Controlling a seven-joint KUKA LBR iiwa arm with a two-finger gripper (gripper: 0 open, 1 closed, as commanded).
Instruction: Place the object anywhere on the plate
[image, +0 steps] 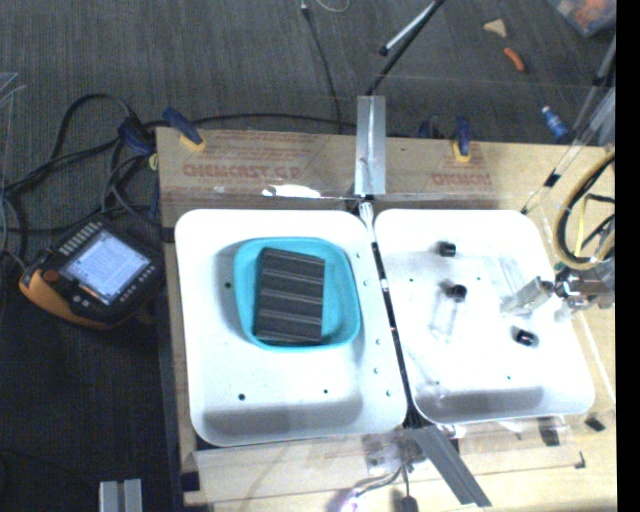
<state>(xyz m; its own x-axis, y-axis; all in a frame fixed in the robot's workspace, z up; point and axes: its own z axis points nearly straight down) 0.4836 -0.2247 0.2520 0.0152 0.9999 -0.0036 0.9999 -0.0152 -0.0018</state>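
Dark grey carpet (250, 60) covers the floor around the wooden bench (300, 165), whose far edge carries printed lettering and small clamps (183, 128). Off the bench's left edge, a handheld control pendant (95, 272) lies on the carpet with its screen lit, black cables (85, 130) looping behind it. A metal upright (371, 145) stands at the middle of the far edge. Scattered orange bits (512, 58) lie on the carpet beyond.
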